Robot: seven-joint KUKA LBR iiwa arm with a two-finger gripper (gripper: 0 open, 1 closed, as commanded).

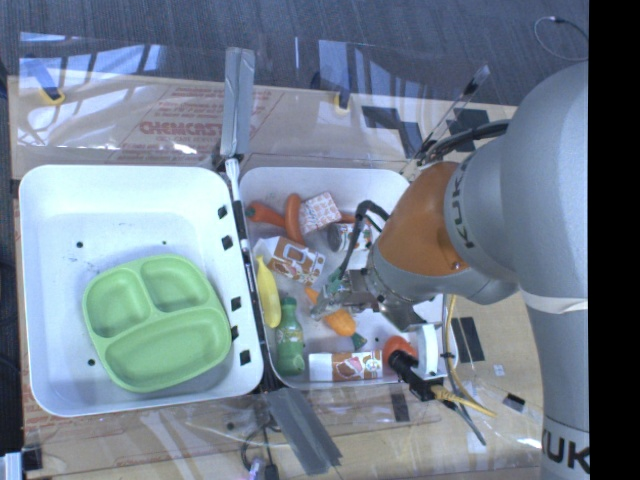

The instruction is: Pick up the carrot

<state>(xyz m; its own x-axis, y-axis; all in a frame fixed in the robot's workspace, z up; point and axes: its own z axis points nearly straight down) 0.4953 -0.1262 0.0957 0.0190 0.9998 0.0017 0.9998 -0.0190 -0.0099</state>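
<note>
My hand [335,293] hangs low in the right bin [262,183], and I cannot tell how it is set. The carrot [341,322] lies just under and in front of it on the bin floor, with a green bottle [289,338] and a yellow banana [268,293] a little further off to my hand's left. Well beyond those, across the divider, a green sectioned plate [155,322] sits in the left bin [60,198].
</note>
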